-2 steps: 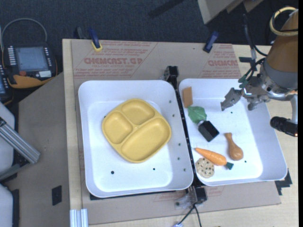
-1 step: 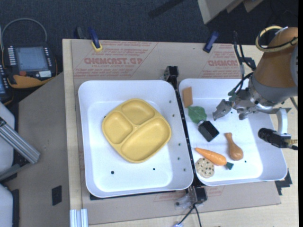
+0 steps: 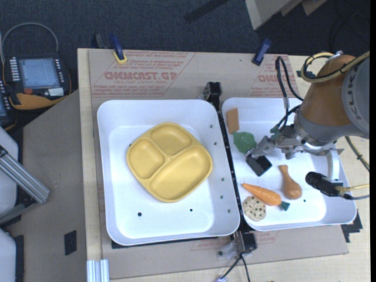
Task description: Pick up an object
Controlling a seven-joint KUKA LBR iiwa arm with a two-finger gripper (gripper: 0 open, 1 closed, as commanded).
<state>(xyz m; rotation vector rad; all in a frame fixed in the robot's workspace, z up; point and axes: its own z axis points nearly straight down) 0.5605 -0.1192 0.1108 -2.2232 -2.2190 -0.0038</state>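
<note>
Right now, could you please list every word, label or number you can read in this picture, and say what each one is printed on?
"CHEMCAST GP": red print on the brown board under the bins, above the left bin; the last letters are uncertain.
The same red print repeats above the right bin, partly hidden by cables.
Smaller red lines beside both: too blurred to read.
Handheld pendant screen at far left: too small to read.

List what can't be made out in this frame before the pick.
- Fingers: the gripper sits low in the right bin, its dark tips blending together, so open or shut is unclear.
- Green object: partly covered by the gripper; its shape is unclear.
- Right bin's far right side: hidden under the arm.
- Cookie: too small to read its surface detail.
</note>
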